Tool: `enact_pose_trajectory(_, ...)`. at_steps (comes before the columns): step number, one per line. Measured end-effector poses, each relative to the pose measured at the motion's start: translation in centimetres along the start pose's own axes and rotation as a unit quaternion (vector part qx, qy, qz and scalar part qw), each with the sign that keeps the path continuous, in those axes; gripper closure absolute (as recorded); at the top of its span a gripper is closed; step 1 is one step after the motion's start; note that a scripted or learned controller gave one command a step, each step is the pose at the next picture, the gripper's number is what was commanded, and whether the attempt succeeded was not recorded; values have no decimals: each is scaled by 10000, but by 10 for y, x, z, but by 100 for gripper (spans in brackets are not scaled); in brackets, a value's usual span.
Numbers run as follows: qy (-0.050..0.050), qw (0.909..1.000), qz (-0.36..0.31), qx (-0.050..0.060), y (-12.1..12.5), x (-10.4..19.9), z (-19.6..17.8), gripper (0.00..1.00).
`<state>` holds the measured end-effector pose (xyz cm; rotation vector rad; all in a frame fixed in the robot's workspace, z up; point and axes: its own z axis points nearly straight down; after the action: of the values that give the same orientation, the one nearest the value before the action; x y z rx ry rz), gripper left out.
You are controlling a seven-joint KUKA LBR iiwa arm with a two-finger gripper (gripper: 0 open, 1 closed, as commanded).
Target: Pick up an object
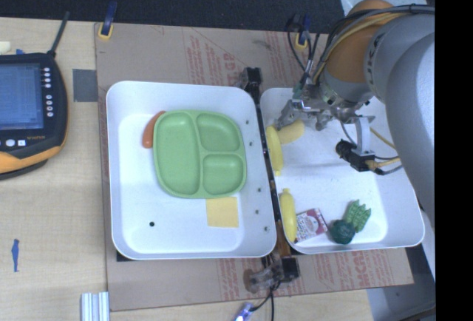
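My gripper point(303, 118) hangs low over the far left corner of the right bin point(332, 183). Just below and beside it lies a short yellow piece point(293, 132); I cannot tell whether they touch. A longer yellow piece point(274, 151) rests against the bin's left wall. Near the front edge lie another yellow piece point(287, 212), a red-and-white packet point(311, 225) and a green-and-teal toy point(349, 222).
The left bin point(118, 164) holds a green divided plate point(199, 153), an orange-red item point(150, 129) tucked at the plate's left edge, and a flat yellow square point(222, 212). A black cable plug point(358, 157) dangles over the right bin. A control pendant point(26, 109) sits far left.
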<state>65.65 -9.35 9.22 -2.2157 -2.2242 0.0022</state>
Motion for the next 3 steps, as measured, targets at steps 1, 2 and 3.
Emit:
enact_pose_trajectory(1, -4, 10000, -16, 7, 0, -1, -10, 100)
enact_pose_trajectory(2, 3, 10000, -6, -11, 1, 67, -101, 100)
enact_pose_trajectory(3, 0, 10000, -3, -1, 0, 134, -115, 100)
